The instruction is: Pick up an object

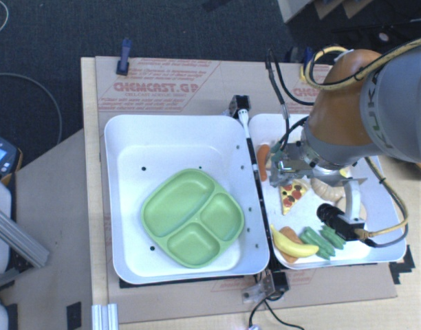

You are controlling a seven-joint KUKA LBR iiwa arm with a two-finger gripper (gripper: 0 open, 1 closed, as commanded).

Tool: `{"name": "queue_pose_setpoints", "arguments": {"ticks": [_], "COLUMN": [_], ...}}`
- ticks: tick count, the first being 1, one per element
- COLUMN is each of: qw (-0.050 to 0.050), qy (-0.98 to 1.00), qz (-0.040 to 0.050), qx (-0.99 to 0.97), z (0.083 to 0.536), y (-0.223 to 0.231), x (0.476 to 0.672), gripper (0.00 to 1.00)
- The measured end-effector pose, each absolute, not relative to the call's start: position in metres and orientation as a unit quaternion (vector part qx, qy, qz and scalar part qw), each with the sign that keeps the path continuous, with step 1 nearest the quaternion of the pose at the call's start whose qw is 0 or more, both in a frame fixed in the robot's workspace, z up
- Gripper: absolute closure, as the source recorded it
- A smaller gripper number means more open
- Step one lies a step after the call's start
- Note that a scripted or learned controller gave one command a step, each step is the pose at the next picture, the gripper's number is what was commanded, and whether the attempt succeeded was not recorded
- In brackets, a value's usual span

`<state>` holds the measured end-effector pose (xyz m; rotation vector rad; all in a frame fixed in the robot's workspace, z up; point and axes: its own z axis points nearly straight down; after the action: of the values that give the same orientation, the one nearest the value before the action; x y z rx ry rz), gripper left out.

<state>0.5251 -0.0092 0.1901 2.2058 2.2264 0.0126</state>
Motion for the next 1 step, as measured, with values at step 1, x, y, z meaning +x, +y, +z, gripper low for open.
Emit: {"name": "queue_pose_setpoints", "arguments": {"ticks": [1], "qw": [0.003], "qy": [0.712], "qz": [0.0073], "qx": [0.703], "z": [0.3217], "y": [0.0708], "x": [0.4904], "gripper": [1.0]}}
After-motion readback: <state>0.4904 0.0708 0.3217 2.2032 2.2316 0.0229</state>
